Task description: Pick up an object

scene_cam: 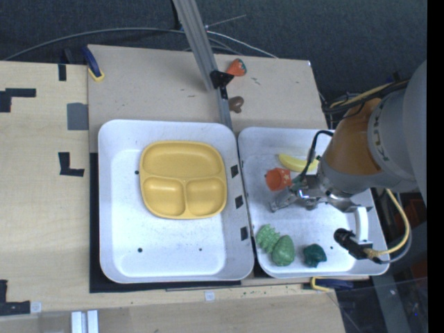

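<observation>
A grey KUKA arm with an orange band reaches in from the right over the right bin, 1 of 2 shallow white bins on the bench. Its gripper hangs low over the middle of that bin, metal fingers pointing toward the bin's left wall. Whether those fingers are open or closed cannot be told from this angle; nothing is seen between them.

An orange-red toy, rounded and small, lies just beside the fingertips, on their far side toward the bin's back edge, near or perhaps touching them. It looks the likeliest target. A yellow banana-shaped toy lies behind it, partly under the wrist. Along the bin's front edge sit a ridged green toy and, nearer the front right corner, a small dark green toy, both well apart from the gripper.

The orange-red piece appears to be light, hollow plastic: stiff, smooth, and probably slippery on its curved sides, so it could squirt out of a pinch taken off-centre. A hold across its widest middle seems safest. As things stand the fingers sit a little to the front of it, and would likely need to shift toward the back edge to straddle it.

The left bin holds a yellow 3-compartment tray near its back edge.
</observation>
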`<state>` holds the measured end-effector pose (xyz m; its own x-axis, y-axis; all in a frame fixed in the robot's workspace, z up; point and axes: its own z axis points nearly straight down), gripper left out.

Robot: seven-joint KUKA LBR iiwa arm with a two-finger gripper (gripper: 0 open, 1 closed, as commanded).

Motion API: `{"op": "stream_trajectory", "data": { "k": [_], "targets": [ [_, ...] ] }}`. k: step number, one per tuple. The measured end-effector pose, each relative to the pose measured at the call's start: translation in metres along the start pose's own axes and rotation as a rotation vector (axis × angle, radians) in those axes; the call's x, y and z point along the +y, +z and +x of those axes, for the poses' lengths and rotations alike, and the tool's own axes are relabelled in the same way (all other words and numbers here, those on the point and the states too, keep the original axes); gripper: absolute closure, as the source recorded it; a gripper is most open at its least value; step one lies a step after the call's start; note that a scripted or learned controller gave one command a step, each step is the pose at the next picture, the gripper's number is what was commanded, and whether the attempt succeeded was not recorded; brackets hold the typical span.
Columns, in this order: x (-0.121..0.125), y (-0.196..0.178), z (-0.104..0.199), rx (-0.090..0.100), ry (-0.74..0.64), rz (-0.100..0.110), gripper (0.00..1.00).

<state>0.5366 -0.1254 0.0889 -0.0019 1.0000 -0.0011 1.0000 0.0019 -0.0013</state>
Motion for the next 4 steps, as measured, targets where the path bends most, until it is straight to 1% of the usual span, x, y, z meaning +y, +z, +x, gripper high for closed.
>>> {"op": "stream_trajectory", "data": {
  "k": [1,2,3,4],
  "targets": [
    [0.000,-0.010,0.000,0.001,0.000,0.001,1.00],
    [-0.002,-0.052,-0.002,0.001,0.002,-0.003,1.00],
    [-0.002,-0.114,-0.007,0.000,0.001,-0.006,1.00],
    [-0.001,-0.165,-0.007,0.000,0.000,-0.006,1.00]
  ]
}}
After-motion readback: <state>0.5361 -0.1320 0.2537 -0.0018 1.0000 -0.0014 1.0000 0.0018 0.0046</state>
